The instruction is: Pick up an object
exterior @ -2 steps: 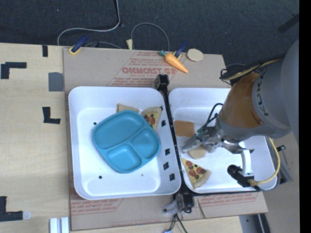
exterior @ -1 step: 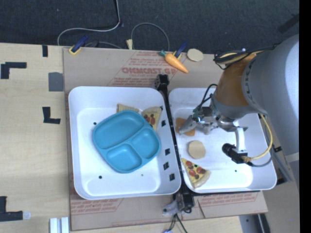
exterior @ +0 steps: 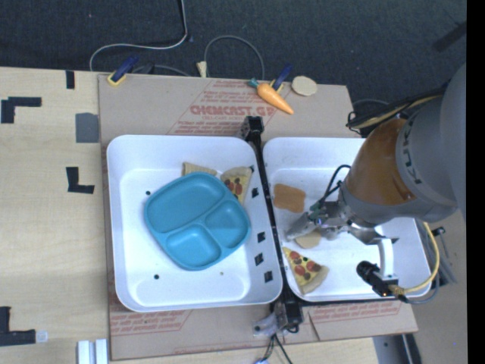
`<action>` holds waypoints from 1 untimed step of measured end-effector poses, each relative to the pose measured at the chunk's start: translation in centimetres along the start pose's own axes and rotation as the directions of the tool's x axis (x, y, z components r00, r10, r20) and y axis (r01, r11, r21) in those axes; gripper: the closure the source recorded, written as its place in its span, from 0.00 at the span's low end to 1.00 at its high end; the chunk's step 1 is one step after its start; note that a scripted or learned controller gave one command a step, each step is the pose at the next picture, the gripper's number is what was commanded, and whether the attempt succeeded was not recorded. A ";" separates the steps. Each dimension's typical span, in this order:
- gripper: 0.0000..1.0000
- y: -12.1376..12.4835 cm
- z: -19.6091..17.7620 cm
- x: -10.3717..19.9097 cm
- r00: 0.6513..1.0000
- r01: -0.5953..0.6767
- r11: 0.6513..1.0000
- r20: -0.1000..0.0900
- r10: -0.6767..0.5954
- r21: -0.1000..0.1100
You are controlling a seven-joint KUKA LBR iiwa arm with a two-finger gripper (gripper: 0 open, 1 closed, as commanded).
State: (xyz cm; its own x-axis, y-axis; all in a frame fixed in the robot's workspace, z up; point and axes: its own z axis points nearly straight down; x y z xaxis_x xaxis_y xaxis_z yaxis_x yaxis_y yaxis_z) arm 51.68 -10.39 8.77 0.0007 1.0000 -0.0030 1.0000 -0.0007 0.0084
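Gripper (exterior: 307, 226) low in right bin (exterior: 394, 152), fingertips at pale round food piece (exterior: 308, 240); whether fingers are spread or closed on it: cannot tell from above. Brown toast-like slice (exterior: 289, 197) just beside, toward bin's far side; pizza slice (exterior: 305, 270) near, toward bin's near side. Left bin (exterior: 121, 203) bears blue divided plate (exterior: 197, 220), second pizza slice (exterior: 237, 180) tucked behind it. Toy carrot (exterior: 273, 98) on cardboard beyond bins. Judgement: descent onto target about done; secure grasp and lift left, nothing visibly raised yet.
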 end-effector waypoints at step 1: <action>0.00 6.3 0.2 0.3 1.000 0.003 1.000 -0.001 -0.003 0.004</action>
State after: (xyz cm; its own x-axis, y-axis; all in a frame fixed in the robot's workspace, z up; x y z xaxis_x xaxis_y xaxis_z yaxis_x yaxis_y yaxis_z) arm 57.97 -10.09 8.66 -0.0022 1.0000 -0.0016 1.0000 0.0022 0.0044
